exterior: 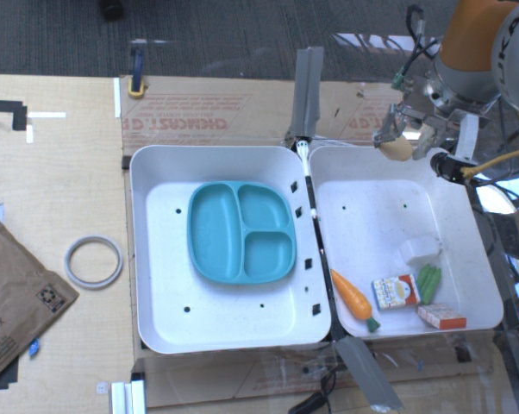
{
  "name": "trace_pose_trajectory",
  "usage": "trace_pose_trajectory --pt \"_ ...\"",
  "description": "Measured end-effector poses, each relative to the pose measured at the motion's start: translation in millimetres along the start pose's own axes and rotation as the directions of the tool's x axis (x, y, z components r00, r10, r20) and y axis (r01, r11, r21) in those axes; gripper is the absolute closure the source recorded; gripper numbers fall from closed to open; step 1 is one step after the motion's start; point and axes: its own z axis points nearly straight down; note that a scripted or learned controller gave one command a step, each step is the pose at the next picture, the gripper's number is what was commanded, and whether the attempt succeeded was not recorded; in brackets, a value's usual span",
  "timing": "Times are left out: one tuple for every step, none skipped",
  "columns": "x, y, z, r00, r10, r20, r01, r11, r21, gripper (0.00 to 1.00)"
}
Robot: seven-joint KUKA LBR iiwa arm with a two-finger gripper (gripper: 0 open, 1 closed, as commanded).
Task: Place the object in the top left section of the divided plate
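Hand [403, 138] is seen above the far edge of the right bin [466, 231], closed on a small tan object [398, 149] held between its fingers. The teal divided plate [241, 231] lies in the left bin [156, 248], well apart. A toy carrot [353, 295] and small cartons [395, 291] lie in the right bin's near corner.

Single fixed camera, high above the bench [53, 188], looking down at a slant. Both white bins sit mid-frame side by side: left bin [156, 317] with the blue divided plate [240, 231], right bin [397, 222] beside it. Far edge of the bench and dark floor [242, 15] run along the top. The arm [479, 24] enters top right. Medium distance, both bins whole in frame.
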Motion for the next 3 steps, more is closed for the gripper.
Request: trace_pose_trajectory --pt "48 -41 52 0.991 0.137 -0.001 -0.137 0.991 0.001 1.00" --pt "104 -33 51 0.992 0.129 -0.002 -0.129 0.992 -0.001 1.00" --pt "101 -32 -1 0.989 0.149 -0.002 -0.149 0.989 -0.002 1.00"
